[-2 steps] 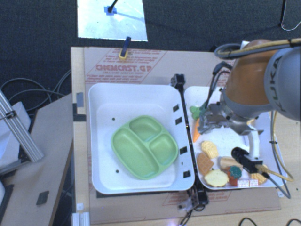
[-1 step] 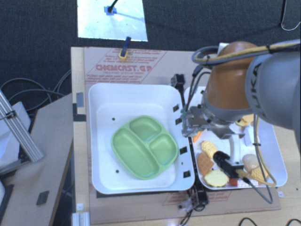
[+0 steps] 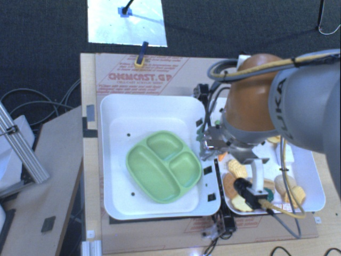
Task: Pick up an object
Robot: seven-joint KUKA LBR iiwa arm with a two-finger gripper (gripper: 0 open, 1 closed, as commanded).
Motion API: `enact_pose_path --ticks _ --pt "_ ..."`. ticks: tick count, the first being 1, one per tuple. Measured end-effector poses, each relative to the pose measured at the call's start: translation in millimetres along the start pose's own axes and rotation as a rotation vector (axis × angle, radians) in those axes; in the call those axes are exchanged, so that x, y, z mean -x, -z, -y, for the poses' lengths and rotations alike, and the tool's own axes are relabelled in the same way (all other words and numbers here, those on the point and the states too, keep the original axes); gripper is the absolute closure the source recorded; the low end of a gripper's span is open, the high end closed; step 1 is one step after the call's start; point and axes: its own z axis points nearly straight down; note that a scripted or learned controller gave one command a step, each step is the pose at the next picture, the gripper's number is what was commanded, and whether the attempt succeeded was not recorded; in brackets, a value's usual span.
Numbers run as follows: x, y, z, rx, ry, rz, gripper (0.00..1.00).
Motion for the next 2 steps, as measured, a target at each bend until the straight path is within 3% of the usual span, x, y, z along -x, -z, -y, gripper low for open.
enact_pose_path --ticks 1,2 --pt "13 -6 1 0.001 -0.006 0.001 1.0" --pt "-2 -12 0 0.0 -0.001 0.0 1.0"
